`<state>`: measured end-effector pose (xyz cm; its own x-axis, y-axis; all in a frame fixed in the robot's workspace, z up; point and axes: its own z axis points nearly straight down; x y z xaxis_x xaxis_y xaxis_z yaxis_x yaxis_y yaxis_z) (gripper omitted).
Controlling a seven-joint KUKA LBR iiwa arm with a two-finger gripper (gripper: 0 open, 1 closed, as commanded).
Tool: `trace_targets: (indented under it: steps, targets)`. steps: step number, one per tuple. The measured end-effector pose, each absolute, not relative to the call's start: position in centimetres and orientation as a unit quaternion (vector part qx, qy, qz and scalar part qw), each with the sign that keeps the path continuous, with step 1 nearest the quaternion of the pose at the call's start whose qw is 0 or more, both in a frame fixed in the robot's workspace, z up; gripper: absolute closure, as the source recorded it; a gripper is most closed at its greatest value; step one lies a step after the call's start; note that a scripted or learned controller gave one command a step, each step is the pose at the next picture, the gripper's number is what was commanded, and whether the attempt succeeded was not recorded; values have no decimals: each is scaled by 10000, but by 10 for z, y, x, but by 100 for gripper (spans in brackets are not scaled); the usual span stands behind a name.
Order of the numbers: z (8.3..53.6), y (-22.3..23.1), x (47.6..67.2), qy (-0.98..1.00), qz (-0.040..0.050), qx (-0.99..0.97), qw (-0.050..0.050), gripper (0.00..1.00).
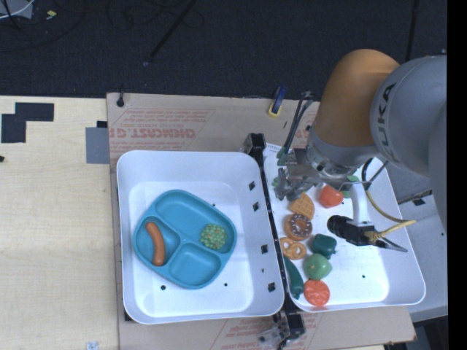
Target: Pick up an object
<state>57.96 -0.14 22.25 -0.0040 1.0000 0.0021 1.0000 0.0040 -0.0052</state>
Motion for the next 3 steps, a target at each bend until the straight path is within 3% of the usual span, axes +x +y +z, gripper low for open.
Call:
trace_targets:
  steps: [1,3]
  targets:
    - [220,37,563,-7083,12,-7059,25,100]
    - [225,33,561,-7063,15,-7079,18,100]
